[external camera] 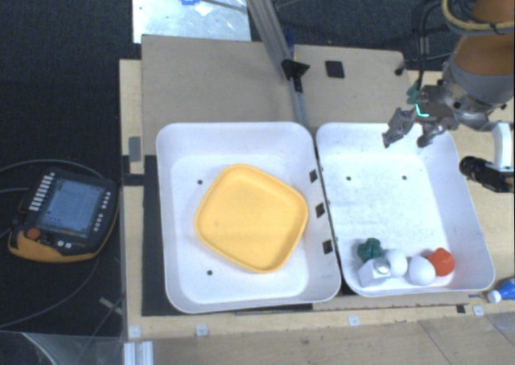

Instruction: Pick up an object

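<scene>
The bench (354, 90) was seen spread beneath the pincer (410, 132) and out to every side of it. The left bin (173, 194) was placed well to the left of the pincer and lower in the view, while the right bin (451, 194) was found directly below it, the pincer being poised over that bin's upper rim. The arm (483, 42) was seen rising from the pincer toward the upper right. A yellow plate (251, 217) was laid in the left bin, far down and to the left of the pincer. A handheld control pad (64, 215) was set on the dark floor, much farther left.

The small objects were gathered in the near corner of the right bin, well below the pincer: a white ball (421, 269), an orange-red object (441, 260) just beside it, a white-and-grey object (382, 268), and a green object (370, 249) touching the latter.

The pincer's two fingers were seen spread apart, with nothing held between them.
</scene>
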Available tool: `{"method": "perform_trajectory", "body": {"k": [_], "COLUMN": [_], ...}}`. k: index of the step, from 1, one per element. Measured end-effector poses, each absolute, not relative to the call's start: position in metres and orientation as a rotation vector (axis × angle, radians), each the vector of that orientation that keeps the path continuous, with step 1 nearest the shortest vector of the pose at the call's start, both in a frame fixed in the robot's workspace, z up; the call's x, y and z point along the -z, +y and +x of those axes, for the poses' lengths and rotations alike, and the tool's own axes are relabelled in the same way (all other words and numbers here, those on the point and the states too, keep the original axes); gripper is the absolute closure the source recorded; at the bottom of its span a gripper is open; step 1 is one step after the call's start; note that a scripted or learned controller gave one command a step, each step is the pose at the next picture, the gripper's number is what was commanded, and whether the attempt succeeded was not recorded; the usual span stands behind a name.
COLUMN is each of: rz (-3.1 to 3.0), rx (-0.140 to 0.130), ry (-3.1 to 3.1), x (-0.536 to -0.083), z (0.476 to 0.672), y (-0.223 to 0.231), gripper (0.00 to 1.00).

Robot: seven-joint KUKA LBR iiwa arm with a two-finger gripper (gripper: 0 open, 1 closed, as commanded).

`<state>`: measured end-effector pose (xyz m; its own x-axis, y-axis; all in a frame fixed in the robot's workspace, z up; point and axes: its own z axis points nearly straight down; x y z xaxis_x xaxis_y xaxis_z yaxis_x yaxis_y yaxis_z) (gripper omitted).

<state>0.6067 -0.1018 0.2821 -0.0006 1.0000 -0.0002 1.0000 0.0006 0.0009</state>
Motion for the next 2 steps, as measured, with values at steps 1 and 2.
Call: {"method": "perform_trajectory", "body": {"k": [1, 2], "rz": [2.220, 2.224], "rx": [-0.001, 0.004], "ry": [2.222, 2.224], "x": [-0.282, -0.220], "z": [0.607, 0.609], "y": [-0.102, -0.103], "gripper": [0.00, 0.00]}}
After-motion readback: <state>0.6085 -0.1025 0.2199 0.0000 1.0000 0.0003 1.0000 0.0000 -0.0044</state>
